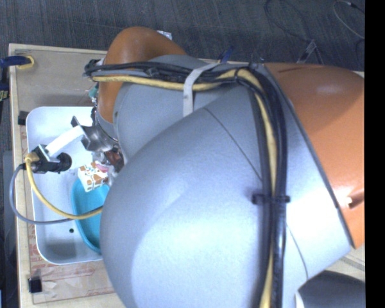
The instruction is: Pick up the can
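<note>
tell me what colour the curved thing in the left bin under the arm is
Light blue, seen in the camera view, partly hidden by the arm.

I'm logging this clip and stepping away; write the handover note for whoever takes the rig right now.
Gripper: down in the left white bin, near its right side; the arm covers most of the bench, and whether the fingers are open or shut cannot be told.
Things: a blue bowl-like item and a small printed box lie in that bin by the wrist. A yellow hose loops across the bin. The can cannot be made out.
Done: no grasp can be confirmed.
Left: find the can, grip it, lift it.
</note>
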{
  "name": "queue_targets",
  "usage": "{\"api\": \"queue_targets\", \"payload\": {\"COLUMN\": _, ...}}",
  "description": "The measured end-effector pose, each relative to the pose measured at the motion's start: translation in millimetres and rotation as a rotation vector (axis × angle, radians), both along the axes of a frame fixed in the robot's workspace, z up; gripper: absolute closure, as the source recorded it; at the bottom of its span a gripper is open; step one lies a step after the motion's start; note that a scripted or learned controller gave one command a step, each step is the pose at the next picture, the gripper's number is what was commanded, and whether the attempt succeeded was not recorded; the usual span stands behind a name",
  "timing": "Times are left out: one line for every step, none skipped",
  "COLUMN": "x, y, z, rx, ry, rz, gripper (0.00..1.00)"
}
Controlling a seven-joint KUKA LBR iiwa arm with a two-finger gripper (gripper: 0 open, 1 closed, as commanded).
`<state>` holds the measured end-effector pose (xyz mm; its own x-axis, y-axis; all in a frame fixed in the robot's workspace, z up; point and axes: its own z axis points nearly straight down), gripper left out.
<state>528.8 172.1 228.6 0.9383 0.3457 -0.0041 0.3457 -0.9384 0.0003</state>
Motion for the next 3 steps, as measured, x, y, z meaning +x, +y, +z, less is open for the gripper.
{"api": "queue_targets", "payload": {"x": 0, "y": 0, "z": 0, "rx": 0.000, "ry": -0.001, "rz": 0.000, "gripper": 0.00}}
{"api": "queue_targets", "payload": {"x": -12, "y": 37, "z": -124, "rx": 0.002, "ry": 0.006, "rz": 0.126, "gripper": 0.00}}
{"api": "queue_targets", "payload": {"x": 2, "y": 45, "z": -3, "rx": 0.001, "ry": -0.001, "rz": -0.024, "gripper": 0.00}}
